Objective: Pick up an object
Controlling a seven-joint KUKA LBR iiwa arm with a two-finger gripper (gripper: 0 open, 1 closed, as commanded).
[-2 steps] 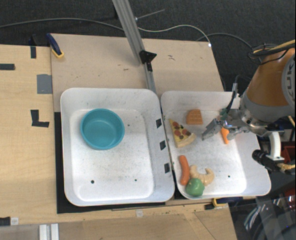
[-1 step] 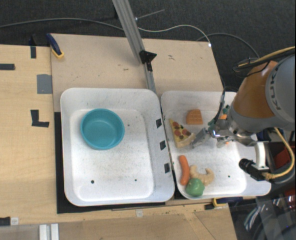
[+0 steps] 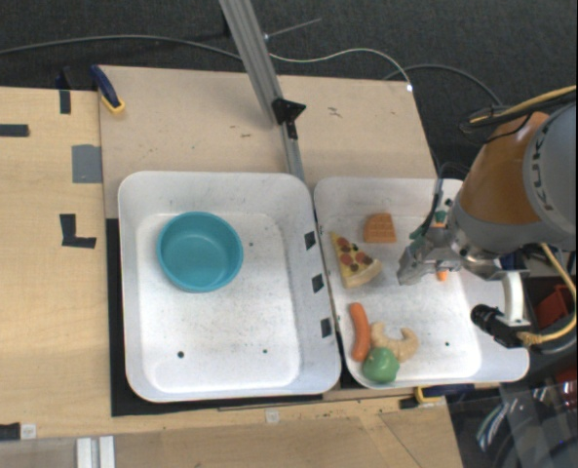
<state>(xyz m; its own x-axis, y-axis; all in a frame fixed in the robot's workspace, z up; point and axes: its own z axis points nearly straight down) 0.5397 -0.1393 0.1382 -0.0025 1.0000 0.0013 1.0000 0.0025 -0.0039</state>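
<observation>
Camera view: I see the arm (image 3: 522,188) reaching in over the right bin (image 3: 464,354), with the gripper (image 3: 417,263) low above bare bin floor.
Jaws: I cannot tell how far apart they stand; they are dark and bunched together from this angle. I see nothing between them.
Why it hangs there: my guess is that it sits between targets, lined up over an open patch and not over any one object, so a straight drop from here would likely close on nothing.
Cracker (image 3: 379,228): a small orange-brown square lying flat, just up and to the left of the jaws. It is the nearest thing to them.
Pizza (image 3: 354,259): a toy wedge with red dots and a pale crust, left of the jaws, near the bin's left wall.
Carrot (image 3: 361,330): a slim orange stick, below and left of the jaws, well apart from them.
Ginger (image 3: 394,341): a knobbly tan piece beside the carrot, touching the green ball.
Ball (image 3: 380,365): round, green, farthest below the jaws.
Bowl (image 3: 201,252): teal, upright in the left bin (image 3: 137,198), far left of the jaws.
Task's thing: I judge the cracker or the pizza the likeliest pick, both apart from the clutter.
</observation>
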